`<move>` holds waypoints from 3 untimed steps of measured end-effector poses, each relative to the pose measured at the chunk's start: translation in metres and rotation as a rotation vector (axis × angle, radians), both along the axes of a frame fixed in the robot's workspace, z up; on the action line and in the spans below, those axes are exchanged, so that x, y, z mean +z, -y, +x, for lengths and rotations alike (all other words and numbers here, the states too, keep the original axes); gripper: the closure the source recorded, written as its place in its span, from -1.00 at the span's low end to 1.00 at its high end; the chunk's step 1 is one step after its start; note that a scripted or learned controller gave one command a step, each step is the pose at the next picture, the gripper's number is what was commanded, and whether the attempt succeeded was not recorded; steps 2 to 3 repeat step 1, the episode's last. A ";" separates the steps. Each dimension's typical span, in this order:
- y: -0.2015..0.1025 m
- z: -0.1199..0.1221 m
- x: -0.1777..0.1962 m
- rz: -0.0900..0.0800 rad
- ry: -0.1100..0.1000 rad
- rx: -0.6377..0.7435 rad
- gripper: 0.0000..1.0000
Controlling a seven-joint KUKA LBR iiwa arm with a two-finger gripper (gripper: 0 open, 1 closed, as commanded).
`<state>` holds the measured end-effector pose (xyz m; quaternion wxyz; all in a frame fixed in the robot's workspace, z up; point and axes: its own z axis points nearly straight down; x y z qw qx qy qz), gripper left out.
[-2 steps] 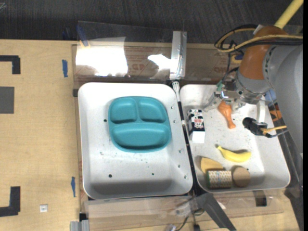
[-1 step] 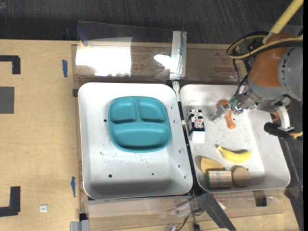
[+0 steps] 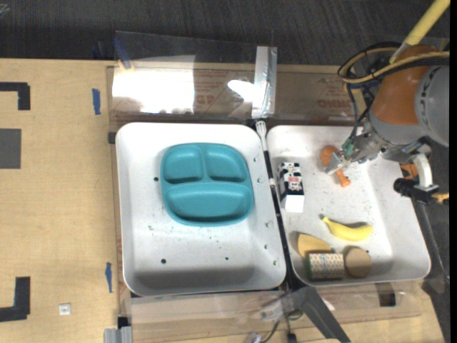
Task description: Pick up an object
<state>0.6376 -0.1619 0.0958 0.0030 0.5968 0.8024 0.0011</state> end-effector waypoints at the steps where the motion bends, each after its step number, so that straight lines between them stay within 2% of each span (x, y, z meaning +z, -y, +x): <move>1: -0.091 0.004 0.106 0.003 -0.002 -0.159 1.00; 3: -0.091 0.004 0.106 0.003 -0.002 -0.159 1.00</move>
